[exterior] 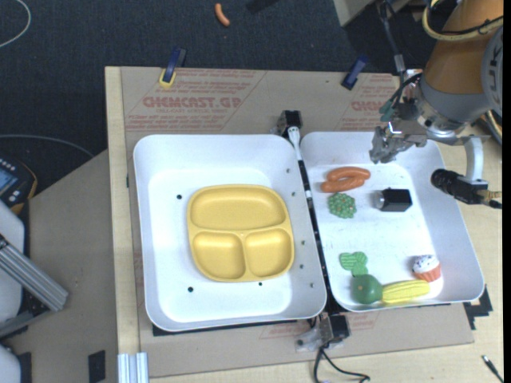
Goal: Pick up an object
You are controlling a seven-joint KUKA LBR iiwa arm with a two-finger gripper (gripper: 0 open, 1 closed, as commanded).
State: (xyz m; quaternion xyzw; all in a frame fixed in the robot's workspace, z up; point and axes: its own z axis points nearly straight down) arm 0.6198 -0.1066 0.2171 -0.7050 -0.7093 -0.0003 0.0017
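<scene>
Approach step: tool hung just above and beside the orange sausage, finger state impossible to tell. Black block close below. Next move, by judgement: short descent onto sausage, then closing.

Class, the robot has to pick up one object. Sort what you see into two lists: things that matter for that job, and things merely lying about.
For the job:
gripper
sausages
black block
green berry
corn cob
cupcake
right bin

Lying about:
yellow tray
left bin
blue clamps
orange scrap on the floor
</scene>
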